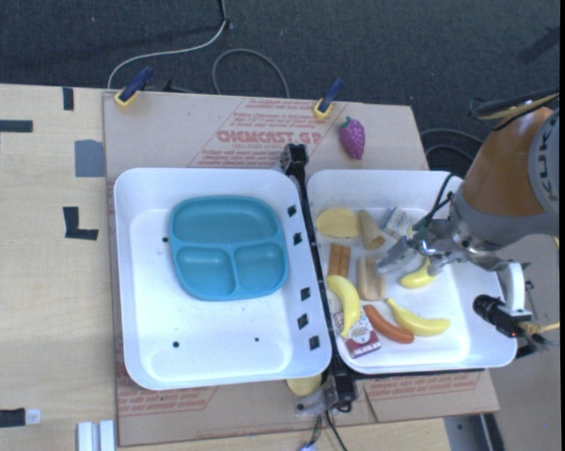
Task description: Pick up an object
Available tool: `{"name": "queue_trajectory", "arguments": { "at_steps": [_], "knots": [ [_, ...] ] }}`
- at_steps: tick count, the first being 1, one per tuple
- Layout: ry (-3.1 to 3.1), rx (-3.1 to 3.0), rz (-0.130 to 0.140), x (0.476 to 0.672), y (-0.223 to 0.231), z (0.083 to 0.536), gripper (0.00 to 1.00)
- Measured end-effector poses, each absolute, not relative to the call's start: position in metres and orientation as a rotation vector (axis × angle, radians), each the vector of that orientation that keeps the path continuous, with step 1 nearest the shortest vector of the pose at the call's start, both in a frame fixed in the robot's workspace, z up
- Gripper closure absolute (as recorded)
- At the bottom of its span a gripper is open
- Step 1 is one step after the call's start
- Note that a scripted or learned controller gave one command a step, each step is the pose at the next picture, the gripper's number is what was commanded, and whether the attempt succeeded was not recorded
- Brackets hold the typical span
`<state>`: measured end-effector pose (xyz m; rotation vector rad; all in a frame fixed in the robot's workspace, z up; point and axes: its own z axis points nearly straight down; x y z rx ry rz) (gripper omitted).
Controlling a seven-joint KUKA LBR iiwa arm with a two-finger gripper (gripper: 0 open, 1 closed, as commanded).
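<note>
Reaching: my gripper (401, 252) hangs over the right bin (451, 181), among the toy food.
Grip: too blurred to tell.
Nearest thing: small yellow piece (416, 276), partly under my wrist.
Others: banana (347, 302), sausage (388, 323), second banana (419, 320).
Left bin (141, 252): blue plate (230, 247).
Outside: purple grapes (353, 137).

Gripper (401, 252) fingers' state unclear, arm (512, 181) cut off.
</note>
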<state>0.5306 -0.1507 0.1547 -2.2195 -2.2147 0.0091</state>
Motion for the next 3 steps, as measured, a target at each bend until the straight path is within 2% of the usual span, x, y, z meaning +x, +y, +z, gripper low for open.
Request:
{"name": "queue_trajectory", "arguments": {
  "at_steps": [1, 2, 3],
  "knots": [
    [-2.225, -2.237, 0.003, 0.505, -0.118, 0.085, 0.00],
    [-2.228, -2.234, 0.010, 0.556, -0.109, 0.087, 0.00],
    [-2.226, -2.233, 0.003, 0.556, -0.107, 0.097, 1.00]
  ]
}}
